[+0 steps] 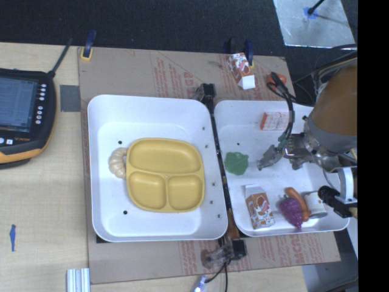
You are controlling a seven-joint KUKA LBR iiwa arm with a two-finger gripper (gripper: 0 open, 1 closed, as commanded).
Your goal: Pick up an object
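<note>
Cardboard underlies both white bins on a wooden bench; jaws' state unclear.

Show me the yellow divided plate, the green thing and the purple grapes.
yellow divided plate (164, 157): camera view, top compartment.
green thing (236, 163): camera view, its middle.
purple grapes (292, 210): camera view, middle of bunch.

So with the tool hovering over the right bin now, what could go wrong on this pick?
1. The tool hangs between the green toy and the other items, so it may close on bare bin floor.
2. The purple grapes, the hot dog and the small carton lie bunched together; a grab there may nudge neighbours or catch two.
3. They sit near the right bin wall, which may block a finger.
</note>
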